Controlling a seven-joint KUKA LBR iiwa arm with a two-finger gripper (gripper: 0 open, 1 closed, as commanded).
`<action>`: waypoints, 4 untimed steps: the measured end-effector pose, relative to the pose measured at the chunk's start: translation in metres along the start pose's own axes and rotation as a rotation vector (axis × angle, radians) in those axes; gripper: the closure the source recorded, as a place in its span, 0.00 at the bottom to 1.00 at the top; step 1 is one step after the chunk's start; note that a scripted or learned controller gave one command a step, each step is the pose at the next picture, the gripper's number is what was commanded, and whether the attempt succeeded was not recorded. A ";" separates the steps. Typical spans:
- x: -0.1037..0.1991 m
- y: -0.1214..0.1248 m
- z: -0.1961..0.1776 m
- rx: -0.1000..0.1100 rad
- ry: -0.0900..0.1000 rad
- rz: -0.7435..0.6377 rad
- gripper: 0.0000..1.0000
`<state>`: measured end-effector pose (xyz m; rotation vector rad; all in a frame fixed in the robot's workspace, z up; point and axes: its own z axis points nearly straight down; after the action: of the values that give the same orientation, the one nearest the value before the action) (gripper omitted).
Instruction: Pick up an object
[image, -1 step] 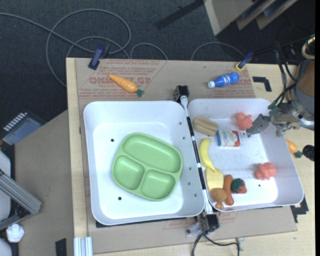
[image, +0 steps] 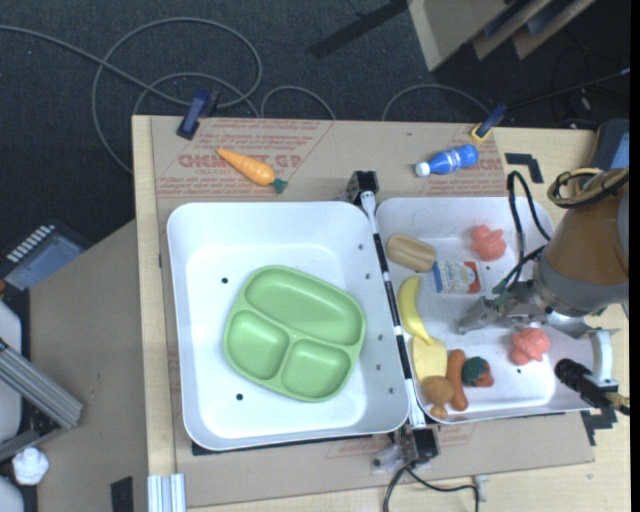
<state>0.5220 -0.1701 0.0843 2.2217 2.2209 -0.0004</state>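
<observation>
Toy carrot (image: 248, 167) and blue bottle (image: 449, 160) on bench beyond the bins.

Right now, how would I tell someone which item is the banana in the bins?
Go to the right-hand white bin, the one crowded with toy food, and look along its left wall. The banana lies there lengthwise, just below the tan bread roll and above a yellow wedge. It is the only long, curved, bright yellow piece.
</observation>
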 end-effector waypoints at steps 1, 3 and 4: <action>0.040 0.081 -0.001 -0.001 0.001 -0.002 0.00; 0.058 0.140 0.003 0.026 0.005 -0.005 0.00; 0.074 0.140 0.003 0.024 0.001 -0.002 0.00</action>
<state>0.6616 -0.0959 0.0815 2.2320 2.2352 -0.0261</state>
